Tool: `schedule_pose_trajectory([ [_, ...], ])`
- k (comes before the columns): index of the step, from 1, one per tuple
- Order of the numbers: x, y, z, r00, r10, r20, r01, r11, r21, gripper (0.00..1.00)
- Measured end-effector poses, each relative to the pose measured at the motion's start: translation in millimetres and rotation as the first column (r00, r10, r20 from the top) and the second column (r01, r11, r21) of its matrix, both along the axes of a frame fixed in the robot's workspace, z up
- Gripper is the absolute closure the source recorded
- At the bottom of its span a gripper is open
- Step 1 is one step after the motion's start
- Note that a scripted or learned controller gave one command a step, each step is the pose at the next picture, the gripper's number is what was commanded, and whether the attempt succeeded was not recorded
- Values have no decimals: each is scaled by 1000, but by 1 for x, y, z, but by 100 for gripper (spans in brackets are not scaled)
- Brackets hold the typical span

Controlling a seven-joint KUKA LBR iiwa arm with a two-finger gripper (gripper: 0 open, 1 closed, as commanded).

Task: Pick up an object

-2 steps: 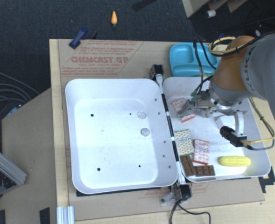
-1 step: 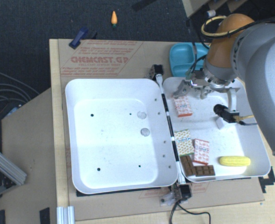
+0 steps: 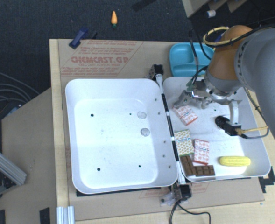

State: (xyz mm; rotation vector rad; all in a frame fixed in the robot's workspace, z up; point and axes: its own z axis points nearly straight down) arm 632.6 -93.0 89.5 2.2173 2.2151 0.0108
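Over the right bin (image 3: 261, 164) hangs the gripper (image 3: 193, 96) — finger state I cannot tell. Just below lies a packet (image 3: 186, 115) — descend squarely, straddle it, then close.

The floor (image 3: 44, 13) is a dark carpet, and a small orange thing (image 3: 114, 17) lies on it. Grey cables (image 3: 6, 92) curl at the left. The bench (image 3: 104, 55) is a brown board with red print.
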Motion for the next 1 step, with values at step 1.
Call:
schedule_pose_trajectory([
  [1, -19, 0, 0, 1000, 1, 1, -1, 1000, 0, 0],
])
